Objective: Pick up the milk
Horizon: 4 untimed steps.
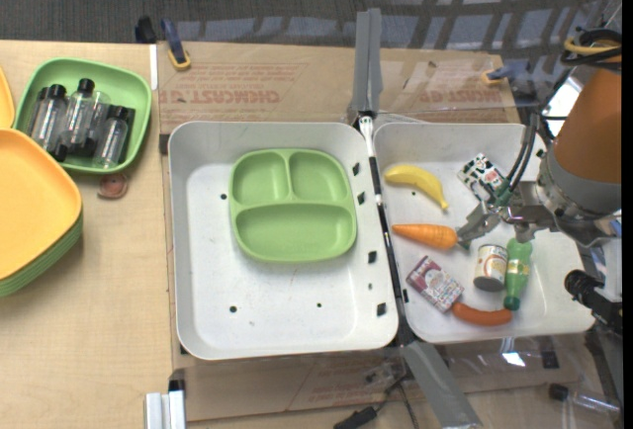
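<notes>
One arm (pixel 584 145) hangs its pincer (pixel 485 219) beside the milk (pixel 484 175).

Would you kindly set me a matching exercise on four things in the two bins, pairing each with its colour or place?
Things:
1. banana
2. carrot
3. divided plate
4. green bottle

Descriptions:
A. alone in the left bin
B. orange, lying just below the banana in the view
C. yellow, near the right bin's top left
D. upright beside the small can

Pairs: 1-C, 2-B, 3-A, 4-D
</notes>
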Available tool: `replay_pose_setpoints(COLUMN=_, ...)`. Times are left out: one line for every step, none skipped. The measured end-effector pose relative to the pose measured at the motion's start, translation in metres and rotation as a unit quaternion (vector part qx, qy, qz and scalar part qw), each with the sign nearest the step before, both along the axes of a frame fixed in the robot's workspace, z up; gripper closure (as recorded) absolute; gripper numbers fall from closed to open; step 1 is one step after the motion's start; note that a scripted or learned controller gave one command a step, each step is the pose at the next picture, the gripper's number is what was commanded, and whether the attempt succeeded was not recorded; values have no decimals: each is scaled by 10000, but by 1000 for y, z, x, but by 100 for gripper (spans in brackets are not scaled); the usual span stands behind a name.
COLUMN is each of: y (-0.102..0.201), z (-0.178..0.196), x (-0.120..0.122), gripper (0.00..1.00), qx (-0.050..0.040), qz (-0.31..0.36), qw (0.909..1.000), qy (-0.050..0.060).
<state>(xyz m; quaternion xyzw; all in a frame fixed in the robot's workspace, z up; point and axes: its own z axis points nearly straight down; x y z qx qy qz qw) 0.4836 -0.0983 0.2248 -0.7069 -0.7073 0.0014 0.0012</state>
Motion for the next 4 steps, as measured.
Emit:
replay_pose_setpoints(y=-52, z=-70, x=17, gripper=0, qx=6, qz=384, qw=9993, qy=-1)
replay_pose_setpoints(y=-53, z=-62, x=17, gripper=100, qx=6, qz=367, qw=9993, qy=4)
replay_pose_setpoints(y=-23, z=-134, x=68, gripper=100, qx=5, qz=1194, qw=9928, qy=-5)
replay_pose_setpoints(y=12, z=-33, x=117, gripper=100, qx=-1, qz=2703, qw=9628, qy=-23)
